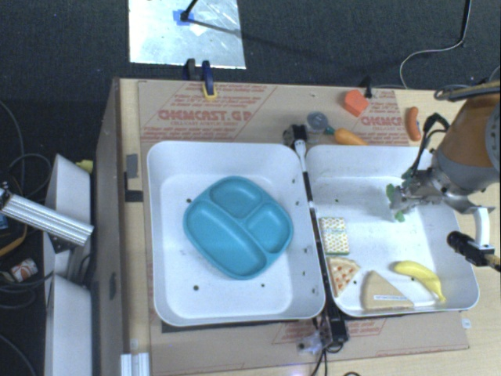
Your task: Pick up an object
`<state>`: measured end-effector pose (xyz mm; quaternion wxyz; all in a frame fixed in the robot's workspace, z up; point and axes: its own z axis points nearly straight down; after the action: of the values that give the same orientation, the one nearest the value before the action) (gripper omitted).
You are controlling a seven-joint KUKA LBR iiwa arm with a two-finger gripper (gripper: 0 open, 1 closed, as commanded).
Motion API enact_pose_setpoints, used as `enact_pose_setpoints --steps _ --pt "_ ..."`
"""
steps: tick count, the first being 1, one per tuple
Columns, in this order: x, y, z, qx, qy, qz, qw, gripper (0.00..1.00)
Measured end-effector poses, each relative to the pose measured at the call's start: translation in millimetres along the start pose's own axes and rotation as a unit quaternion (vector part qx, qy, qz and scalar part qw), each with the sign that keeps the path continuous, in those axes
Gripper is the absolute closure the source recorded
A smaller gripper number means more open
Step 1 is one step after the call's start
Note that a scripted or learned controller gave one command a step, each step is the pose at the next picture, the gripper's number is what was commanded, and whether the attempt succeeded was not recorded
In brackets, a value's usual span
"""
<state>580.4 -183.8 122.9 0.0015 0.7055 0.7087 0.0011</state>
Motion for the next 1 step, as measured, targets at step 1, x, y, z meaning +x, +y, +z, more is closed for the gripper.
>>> enact_pose_setpoints --steps 1 --pt "18.3 34.9 11.9 0.001 0.0 0.0 1.0 1.0"
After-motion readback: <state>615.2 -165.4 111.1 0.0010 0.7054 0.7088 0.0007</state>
